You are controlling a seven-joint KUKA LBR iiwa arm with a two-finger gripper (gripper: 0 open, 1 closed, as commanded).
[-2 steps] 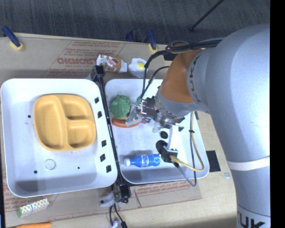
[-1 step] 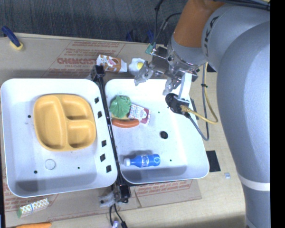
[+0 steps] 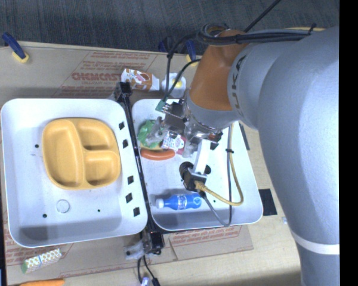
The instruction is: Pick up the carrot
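The carrot (image 3: 157,155) is an orange, flattened piece lying in the right bin (image 3: 244,195) near its left wall. My gripper (image 3: 170,137) hangs right above it, reaching in from the right under the grey arm with the orange band. A green leafy item (image 3: 147,132) lies just up and left of the carrot, touching the gripper's side. The arm hides the bin's upper right part.
A blue-labelled plastic bottle (image 3: 179,202) lies near the right bin's front edge. A yellow hose (image 3: 224,200) loops from the wrist over the bin. The left bin (image 3: 18,177) holds a yellow divided tray (image 3: 80,152). A small packet (image 3: 137,78) sits behind the bins.
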